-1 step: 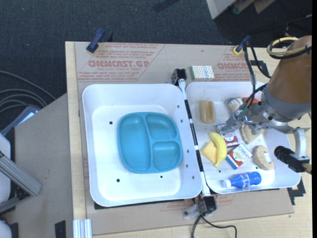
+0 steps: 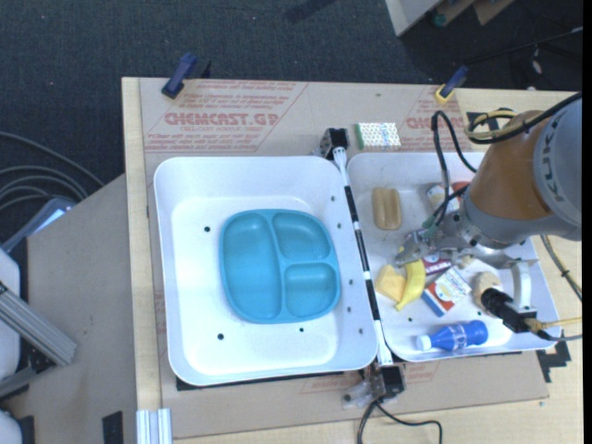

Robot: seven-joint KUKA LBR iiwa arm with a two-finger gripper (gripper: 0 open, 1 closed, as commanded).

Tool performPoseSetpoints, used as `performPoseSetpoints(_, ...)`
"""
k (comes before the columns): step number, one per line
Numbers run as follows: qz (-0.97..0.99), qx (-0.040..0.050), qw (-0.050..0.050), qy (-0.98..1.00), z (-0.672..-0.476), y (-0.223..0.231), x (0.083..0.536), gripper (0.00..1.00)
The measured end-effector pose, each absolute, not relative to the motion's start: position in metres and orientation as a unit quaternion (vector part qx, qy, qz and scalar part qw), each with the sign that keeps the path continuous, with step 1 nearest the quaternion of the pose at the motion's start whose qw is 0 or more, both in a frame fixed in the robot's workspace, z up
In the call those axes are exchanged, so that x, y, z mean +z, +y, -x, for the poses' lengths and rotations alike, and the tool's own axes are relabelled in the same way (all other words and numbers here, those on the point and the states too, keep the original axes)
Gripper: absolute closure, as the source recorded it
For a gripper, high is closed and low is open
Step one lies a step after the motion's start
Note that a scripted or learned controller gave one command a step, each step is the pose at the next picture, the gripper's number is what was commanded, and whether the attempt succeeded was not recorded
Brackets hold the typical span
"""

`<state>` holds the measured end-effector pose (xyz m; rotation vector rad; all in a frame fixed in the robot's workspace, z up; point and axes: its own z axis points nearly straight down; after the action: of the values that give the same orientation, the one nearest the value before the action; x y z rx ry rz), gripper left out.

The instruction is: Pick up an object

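Camera view, arm (image 2: 518, 178) low over right bin (image 2: 370, 169), gripper (image 2: 427, 240) beside banana (image 2: 412, 283), jaws' state unclear, blue tray (image 2: 279, 265) in left bin (image 2: 185, 248).

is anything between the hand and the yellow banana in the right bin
Nothing visible does. The hand hangs just above the yellow banana in the right white bin, with the red and white packet beside it.

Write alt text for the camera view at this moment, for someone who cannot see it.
A grey and orange robot arm reaches from the right into the right white bin, its gripper low over a clutter including a banana, a blue bottle and a tan block. The left bin holds a blue divided plate.
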<state>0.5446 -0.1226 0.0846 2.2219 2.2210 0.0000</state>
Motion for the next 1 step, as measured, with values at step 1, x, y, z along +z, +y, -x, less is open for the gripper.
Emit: performPoseSetpoints(1,-0.708,0.0005,0.0,0.707,-0.5449,-0.1224,0.0944,1.0)
